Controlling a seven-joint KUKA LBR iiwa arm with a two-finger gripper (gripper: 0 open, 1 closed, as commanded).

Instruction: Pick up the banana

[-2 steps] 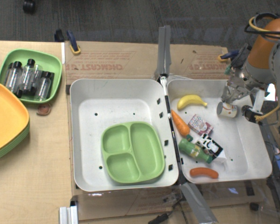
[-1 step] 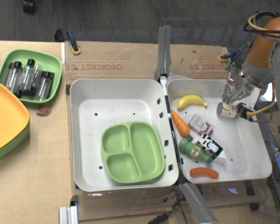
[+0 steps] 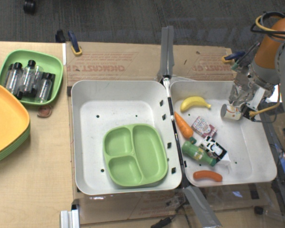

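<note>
At the back of the right bin (image 3: 270,167), near its left wall, lies one banana (image 3: 195,103), yellow and curved, its dark-tipped end pointing right. It lies by itself, apart from the other things, with a carrot (image 3: 183,125) just in front of it. The claw (image 3: 238,103) hangs over the same bin's right rear, well apart from the banana, close above a small white cup-like thing (image 3: 231,112); whether it is wide or narrow I cannot tell, and nothing shows as held. A banana should be light, fairly firm yet easily bruised, and its smooth skin may slip, so a soft pinch across the thick middle of the curve looks like the best hold, coming from above. Counting the right bin: one banana, one carrot, one small pink packet (image 3: 202,126), one green bottle (image 3: 198,153), one black-and-white thing (image 3: 215,148) that is hard to name, and one orange-red sausage-like piece (image 3: 207,175). One green divided tray (image 3: 135,154) sits in the left bin (image 3: 83,127). On the bench (image 3: 28,194) at the left sit a green dish of about four dark vials (image 3: 29,78) and a stack of orange plates (image 3: 7,122).
</note>
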